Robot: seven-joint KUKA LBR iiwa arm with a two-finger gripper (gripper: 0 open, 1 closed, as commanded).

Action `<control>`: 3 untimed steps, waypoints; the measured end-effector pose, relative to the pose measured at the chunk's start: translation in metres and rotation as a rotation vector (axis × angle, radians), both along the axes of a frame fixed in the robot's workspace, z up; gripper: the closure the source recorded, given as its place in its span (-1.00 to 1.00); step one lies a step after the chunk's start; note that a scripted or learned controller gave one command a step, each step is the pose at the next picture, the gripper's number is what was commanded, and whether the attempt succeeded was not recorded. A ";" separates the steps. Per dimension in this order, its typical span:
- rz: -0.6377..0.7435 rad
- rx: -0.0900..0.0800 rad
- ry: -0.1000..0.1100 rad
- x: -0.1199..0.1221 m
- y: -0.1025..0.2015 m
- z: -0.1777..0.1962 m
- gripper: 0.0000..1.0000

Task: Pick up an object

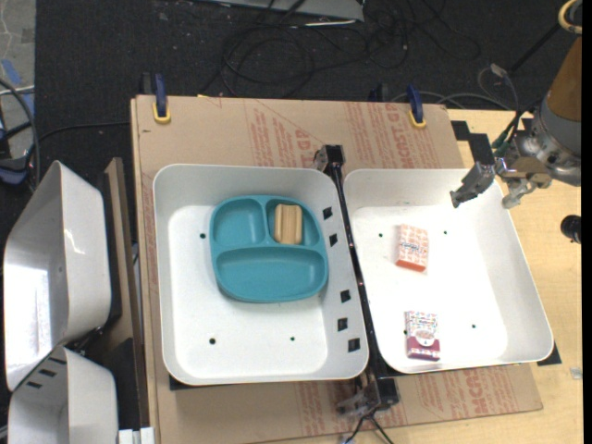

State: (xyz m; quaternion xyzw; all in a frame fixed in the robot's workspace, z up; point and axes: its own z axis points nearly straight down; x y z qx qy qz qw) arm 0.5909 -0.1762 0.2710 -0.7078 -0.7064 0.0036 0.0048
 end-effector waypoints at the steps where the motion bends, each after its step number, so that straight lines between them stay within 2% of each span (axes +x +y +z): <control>1: 0.003 -0.002 -0.012 0.002 0.001 0.007 -1.00; 2: 0.001 -0.001 -0.007 0.002 0.002 -0.057 -1.00; 3: 0.002 -0.002 -0.009 0.008 0.003 -0.102 -1.00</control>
